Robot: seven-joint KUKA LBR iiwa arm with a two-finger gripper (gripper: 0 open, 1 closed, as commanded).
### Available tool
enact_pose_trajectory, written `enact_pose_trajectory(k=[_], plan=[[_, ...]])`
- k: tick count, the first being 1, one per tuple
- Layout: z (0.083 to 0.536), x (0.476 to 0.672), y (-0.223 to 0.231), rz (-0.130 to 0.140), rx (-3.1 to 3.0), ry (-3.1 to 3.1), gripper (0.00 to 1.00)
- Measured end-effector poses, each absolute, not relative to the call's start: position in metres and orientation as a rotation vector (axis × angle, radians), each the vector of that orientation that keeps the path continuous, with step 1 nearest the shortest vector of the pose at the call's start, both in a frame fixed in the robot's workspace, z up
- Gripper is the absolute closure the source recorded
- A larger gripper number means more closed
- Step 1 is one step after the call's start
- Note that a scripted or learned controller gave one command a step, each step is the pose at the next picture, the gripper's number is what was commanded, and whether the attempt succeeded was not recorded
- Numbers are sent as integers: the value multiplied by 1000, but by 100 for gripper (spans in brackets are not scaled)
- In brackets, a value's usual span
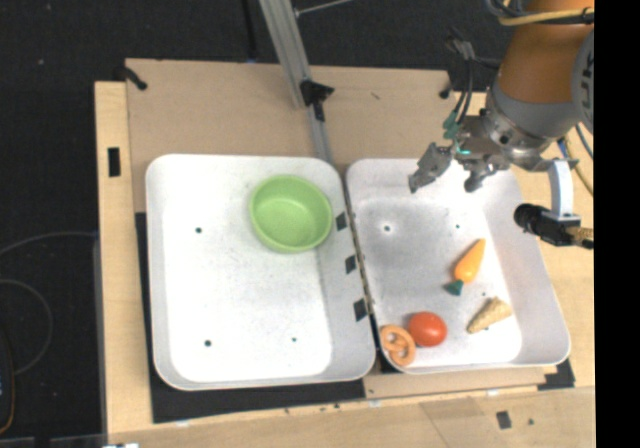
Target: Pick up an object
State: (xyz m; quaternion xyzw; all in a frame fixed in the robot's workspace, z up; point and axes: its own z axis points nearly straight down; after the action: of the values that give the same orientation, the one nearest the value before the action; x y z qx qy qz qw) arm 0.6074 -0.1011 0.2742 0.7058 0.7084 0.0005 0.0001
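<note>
Objects for picking lie in two shallow white bins on a light wooden bench with a brown board (220, 106) laid across its back half, and the floor around the bench is dark. From the left, the left bin (190, 306) carries a green bowl (291, 213) standing upright near its upper right corner. A grey metal post (285, 26) slants up from the seam between the bins toward the top of the view. The right bin (400, 226) has four small things toward its near right: an orange slice (397, 344) at the near left corner, a red tomato (428, 328) just beside it, a carrot (467, 263) tilted farther up, and a tan wedge (489, 315) near the right wall. The gripper (449, 173) hangs over that bin's far edge, fingers spread wide with nothing between them, well apart from the carrot.
</note>
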Motion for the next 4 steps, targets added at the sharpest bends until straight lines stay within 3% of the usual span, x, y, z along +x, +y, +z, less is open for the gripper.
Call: enact_pose_trajectory(k=[1,2,4], plan=[[274,607,-101,2,2218,2224,0],[222,614,-110,-7,2224,2220,0],[115,607,-108,-8,2226,2221,0]])
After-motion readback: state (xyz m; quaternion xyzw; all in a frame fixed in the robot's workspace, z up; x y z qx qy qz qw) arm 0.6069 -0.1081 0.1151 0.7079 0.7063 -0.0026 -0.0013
